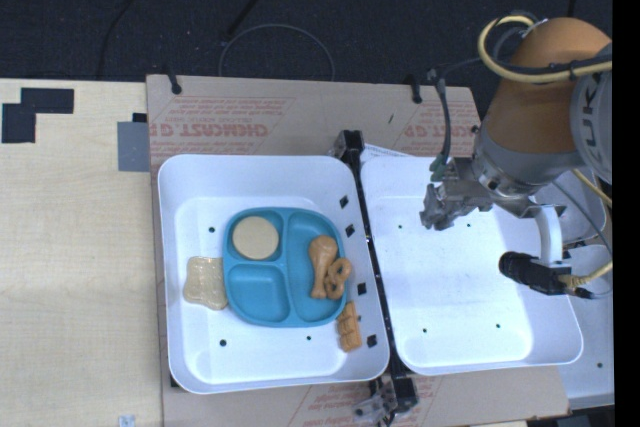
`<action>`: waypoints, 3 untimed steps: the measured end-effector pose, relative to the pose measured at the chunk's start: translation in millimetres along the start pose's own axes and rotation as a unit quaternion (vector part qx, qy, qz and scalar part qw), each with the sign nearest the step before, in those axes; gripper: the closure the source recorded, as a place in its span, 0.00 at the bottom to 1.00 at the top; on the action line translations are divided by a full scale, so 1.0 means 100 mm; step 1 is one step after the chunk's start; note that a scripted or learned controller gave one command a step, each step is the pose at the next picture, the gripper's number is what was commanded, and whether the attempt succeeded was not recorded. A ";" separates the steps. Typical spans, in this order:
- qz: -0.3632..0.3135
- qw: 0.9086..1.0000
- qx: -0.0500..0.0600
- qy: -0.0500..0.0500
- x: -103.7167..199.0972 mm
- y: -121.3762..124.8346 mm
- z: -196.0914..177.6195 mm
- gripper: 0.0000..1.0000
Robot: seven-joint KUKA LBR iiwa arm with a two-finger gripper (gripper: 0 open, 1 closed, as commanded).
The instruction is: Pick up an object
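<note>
Two shallow white bins are sitting side by side on a cardboard sheet [300,115]: the left bin [190,355] and the right bin [480,335], touching along a black divider. One blue sectioned tray [262,300] is lying in the left bin, carrying one round tan disc [254,237] in its 11 o'clock compartment and, in its 3 o'clock compartment, one tan drumstick-shaped piece [322,263] touching one pretzel-shaped piece [339,276]. One pale toast-like slice [205,282] is resting against the tray's 9 o'clock edge, and one small brown piece [349,327] is lying just outside the tray at 5 o'clock. Printed lettering is showing upside down on the cardboard at 12 o'clock and cannot be read with certainty. One gripper [438,215] is hanging over the right bin's 11 o'clock area, well apart from all the food pieces; nothing is showing between its fingers, and whether they are wide or narrow cannot be told. One black cylindrical part [530,272] is projecting over the right bin at 3 o'clock.
</note>
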State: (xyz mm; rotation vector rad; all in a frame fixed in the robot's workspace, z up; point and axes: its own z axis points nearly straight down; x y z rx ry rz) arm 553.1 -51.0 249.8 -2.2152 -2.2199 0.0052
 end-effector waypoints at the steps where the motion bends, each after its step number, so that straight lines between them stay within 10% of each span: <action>1: 0.000 1.000 0.000 0.000 0.46 -0.15 0.16 1.00; 3: -0.001 1.000 0.000 0.000 1.38 -0.31 0.21 1.00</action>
